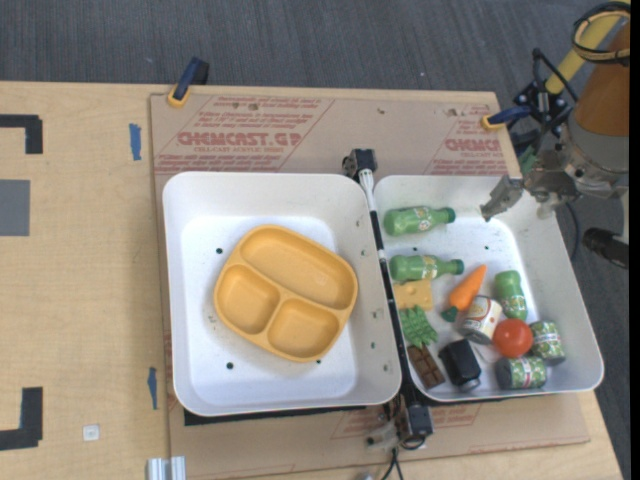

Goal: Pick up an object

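Assorted toy groceries are found in the right bin (580, 298): two green bottles (418, 220), a carrot (466, 288), a tomato (513, 338), green cans (522, 372) and a black block (462, 362). The gripper (505, 200) is seen above that bin's upper right corner, nothing visibly held; whether it is open cannot be told. A yellow divided plate (285, 293) is noted in the left bin (190, 298).

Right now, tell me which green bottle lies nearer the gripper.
The upper green bottle, at the far end of the right bin. It lies closer to the gripper than the lower green bottle beside the cheese wedge.
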Available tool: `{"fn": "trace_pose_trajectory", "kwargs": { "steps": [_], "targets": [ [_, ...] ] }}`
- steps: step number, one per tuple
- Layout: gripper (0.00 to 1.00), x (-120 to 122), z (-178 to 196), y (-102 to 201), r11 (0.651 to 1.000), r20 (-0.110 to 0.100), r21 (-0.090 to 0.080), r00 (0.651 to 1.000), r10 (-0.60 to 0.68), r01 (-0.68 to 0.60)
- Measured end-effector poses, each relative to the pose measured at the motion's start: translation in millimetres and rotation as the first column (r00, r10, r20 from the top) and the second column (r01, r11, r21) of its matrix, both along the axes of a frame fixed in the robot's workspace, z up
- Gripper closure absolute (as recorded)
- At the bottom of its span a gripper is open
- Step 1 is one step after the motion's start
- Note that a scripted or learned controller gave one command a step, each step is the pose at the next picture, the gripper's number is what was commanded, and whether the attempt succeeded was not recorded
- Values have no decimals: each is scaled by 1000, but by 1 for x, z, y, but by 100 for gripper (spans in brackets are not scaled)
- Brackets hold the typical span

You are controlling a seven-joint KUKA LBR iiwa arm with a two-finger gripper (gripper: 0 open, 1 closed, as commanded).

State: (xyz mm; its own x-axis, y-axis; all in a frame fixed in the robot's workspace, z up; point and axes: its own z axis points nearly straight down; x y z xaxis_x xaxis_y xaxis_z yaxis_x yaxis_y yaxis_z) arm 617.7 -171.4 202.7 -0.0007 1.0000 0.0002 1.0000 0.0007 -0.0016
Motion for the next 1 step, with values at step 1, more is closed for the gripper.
{"fn": "trace_pose_trajectory", "kwargs": {
  "steps": [1],
  "targets": [
    [0,-27,-88,5,982,0,1,982,187,-187]
  ]
}}
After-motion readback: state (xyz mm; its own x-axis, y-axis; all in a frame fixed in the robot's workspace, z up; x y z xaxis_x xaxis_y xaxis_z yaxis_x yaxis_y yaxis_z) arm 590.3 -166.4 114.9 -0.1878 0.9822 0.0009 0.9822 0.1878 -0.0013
